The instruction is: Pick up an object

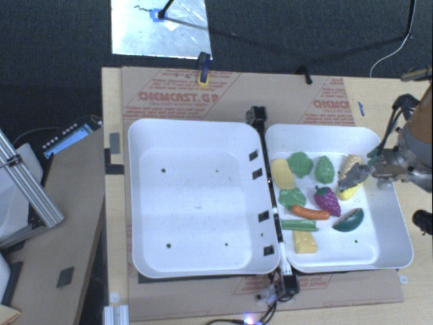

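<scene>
The right bin (pixel 389 239) holds several toy foods. Among them are a yellow lemon (pixel 283 173), a green broccoli (pixel 300 163), a green pepper (pixel 324 169), purple grapes (pixel 327 199), an orange carrot (pixel 310 212) and a yellow block (pixel 305 242). My gripper (pixel 352 177) reaches in from the right and hangs low over the bin's right part. It sits between a beige piece (pixel 350 161) and a small yellow piece (pixel 348 193), partly covering both. A dark green slice (pixel 348 220) lies just in front of it.
The left bin (pixel 196 195) stands beside the right one, joined by a black hinge strip (pixel 267 195). A green leaf piece (pixel 291 197) and a green stick (pixel 298 225) lie near that strip. A yellow clamp (pixel 203 78) sits at the cardboard's far edge.
</scene>
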Controlling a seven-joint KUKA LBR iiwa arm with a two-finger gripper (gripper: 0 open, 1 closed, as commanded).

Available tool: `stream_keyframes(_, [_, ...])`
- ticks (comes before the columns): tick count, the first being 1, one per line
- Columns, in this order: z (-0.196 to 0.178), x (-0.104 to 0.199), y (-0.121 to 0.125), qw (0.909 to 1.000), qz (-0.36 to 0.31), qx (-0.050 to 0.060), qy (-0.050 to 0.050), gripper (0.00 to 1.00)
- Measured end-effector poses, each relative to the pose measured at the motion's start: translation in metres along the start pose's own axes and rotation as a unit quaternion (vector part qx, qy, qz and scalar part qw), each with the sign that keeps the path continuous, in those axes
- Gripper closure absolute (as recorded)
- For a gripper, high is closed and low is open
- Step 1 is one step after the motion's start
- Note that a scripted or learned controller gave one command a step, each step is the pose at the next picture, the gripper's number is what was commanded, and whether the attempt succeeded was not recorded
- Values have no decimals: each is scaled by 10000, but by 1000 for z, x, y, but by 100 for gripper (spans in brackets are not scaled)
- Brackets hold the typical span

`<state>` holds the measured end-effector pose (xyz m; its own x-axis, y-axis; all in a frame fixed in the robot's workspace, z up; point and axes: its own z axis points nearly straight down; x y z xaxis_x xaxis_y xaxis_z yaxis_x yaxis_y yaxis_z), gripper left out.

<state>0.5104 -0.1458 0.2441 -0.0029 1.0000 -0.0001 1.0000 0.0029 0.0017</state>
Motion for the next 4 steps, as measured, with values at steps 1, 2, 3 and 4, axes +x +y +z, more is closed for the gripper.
stream_keyframes(1, [166,-54,44,10000,21,19,-10,0])
stream_keyframes(2, [160,-62,-23,10000,29,31,3,0])
stream_keyframes(3, [149,-61,-18,10000,4,-12,-5,100])
stream_keyframes(4, [89,-7,-22,10000,-28,-22,3,100])
